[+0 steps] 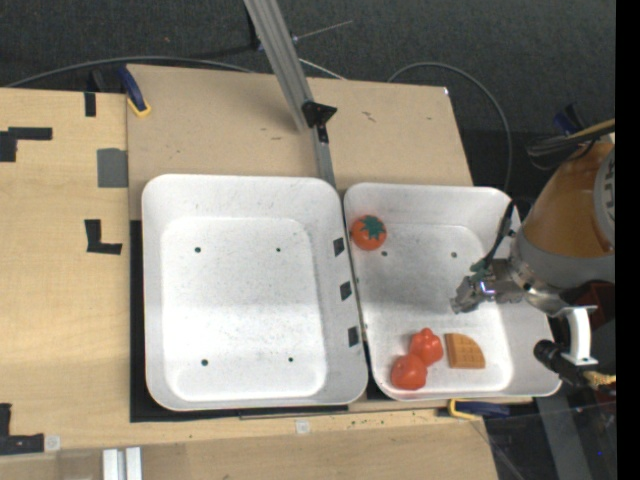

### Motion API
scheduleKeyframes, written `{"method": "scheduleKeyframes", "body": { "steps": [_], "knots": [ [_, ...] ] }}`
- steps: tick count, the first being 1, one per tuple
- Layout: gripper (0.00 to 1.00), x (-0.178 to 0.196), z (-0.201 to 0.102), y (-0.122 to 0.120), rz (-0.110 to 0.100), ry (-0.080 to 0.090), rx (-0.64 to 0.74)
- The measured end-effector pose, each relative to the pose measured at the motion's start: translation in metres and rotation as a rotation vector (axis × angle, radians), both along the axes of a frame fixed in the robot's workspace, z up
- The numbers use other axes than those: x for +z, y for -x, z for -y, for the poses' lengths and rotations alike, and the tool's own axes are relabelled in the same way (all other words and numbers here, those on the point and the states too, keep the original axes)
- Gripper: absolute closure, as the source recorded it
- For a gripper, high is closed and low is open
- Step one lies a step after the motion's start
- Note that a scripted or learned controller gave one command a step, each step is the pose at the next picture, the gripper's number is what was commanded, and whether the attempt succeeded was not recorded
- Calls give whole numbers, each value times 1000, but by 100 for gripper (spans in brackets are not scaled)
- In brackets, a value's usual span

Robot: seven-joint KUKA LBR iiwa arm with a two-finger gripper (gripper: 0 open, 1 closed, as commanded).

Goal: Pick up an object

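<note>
1. Where the arm (pixel 565 223) reaches in from the right, its pincer (pixel 470 296) hangs low over the right bin (pixel 430 200), near that bin's right side; whether it is wide or narrow cannot be told.
2. Nothing shows between its tips.
3. A red pepper-shaped toy (pixel 416 359) lies at the bin's near edge, with a tan waffle-like piece (pixel 465 351) just beside it on the right.
4. A small orange fruit with a green top (pixel 368 232) sits at the bin's far left corner, well apart from the pincer.
5. The left bin (pixel 245 290) adjoins it on the table (pixel 60 268).
6. A slanted metal rail (pixel 280 48) crosses above the bins.
</note>
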State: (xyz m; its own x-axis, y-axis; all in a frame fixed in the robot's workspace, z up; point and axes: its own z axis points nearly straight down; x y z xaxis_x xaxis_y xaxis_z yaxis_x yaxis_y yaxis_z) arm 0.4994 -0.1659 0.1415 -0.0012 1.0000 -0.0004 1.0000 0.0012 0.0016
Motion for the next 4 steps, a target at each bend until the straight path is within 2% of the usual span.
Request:
{"method": "scheduleKeyframes", "body": {
  "steps": [2,4],
  "knots": [
    [100,87,-3,-9,2,1,1],
    [100,75,-115,-40,-3,-3,7]
  ]
}}
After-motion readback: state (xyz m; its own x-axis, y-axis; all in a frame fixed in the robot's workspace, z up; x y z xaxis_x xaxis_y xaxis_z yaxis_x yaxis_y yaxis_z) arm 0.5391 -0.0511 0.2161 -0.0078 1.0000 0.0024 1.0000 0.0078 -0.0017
